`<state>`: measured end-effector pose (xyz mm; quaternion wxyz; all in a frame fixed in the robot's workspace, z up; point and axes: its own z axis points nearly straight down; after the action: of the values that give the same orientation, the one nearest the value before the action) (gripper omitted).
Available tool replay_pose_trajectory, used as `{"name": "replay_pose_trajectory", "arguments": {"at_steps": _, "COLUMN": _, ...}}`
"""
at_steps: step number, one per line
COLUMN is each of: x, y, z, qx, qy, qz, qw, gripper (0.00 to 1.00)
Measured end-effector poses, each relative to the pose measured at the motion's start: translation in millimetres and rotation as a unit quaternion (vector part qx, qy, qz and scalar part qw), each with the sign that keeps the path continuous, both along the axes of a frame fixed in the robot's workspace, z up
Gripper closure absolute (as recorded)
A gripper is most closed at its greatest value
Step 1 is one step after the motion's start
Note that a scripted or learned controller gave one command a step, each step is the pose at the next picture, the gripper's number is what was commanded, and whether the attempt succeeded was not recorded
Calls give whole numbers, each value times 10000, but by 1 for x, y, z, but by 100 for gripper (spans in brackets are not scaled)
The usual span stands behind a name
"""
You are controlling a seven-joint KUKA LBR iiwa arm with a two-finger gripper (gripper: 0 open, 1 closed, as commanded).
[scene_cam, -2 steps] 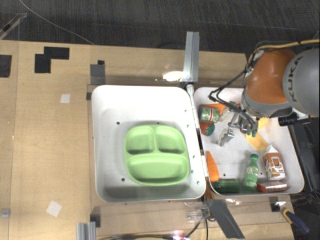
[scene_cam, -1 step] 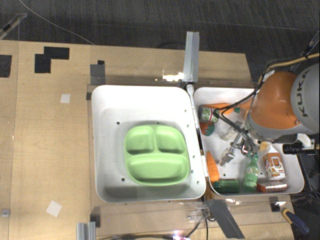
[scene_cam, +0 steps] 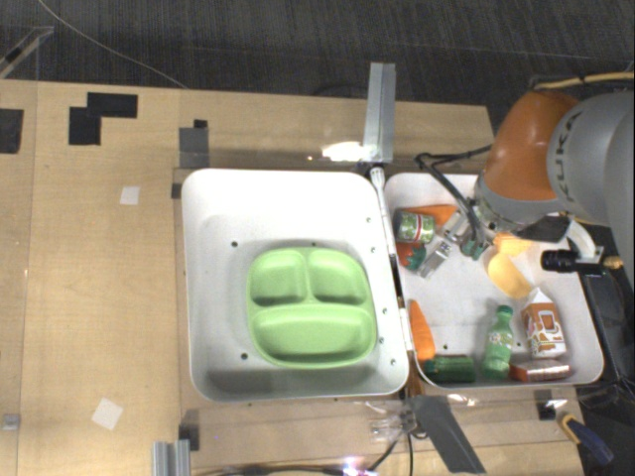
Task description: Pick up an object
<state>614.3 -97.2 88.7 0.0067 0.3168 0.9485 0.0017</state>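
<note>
the arm (scene_cam: 556, 167) reaches in from the right over the right bin (scene_cam: 595, 360), and its gripper (scene_cam: 448, 243) hangs low near the bin's upper left corner. whether it is apart or together i cannot tell, as the wrist hides most of it and what shows is blurred.

no one thing is named by the task, so the nearest piece is the likely target: a small green can (scene_cam: 417, 228) lies just to the gripper's left, close against or touching it, with an orange piece (scene_cam: 433, 209) right behind the can. the can seems to lie on its side, its long axis roughly left to right, though that is a judgement from a small shape. nothing is seen held.

further off in the same bin are a yellow lump (scene_cam: 509, 271) to the gripper's right, a carrot (scene_cam: 422, 330) along the left wall, a green bottle (scene_cam: 499, 340), a dark green piece (scene_cam: 449, 369) and a brown bottle (scene_cam: 543, 330) near the front edge.

the left bin (scene_cam: 213, 216) holds a green tray (scene_cam: 311, 305), well apart from the gripper
</note>
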Motion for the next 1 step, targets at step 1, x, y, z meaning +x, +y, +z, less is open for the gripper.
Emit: {"name": "replay_pose_trajectory", "arguments": {"at_steps": 1, "x": -67, "y": 3, "z": 2, "qx": 0, "qy": -8, "qz": -224, "qw": 9997, "gripper": 0}}
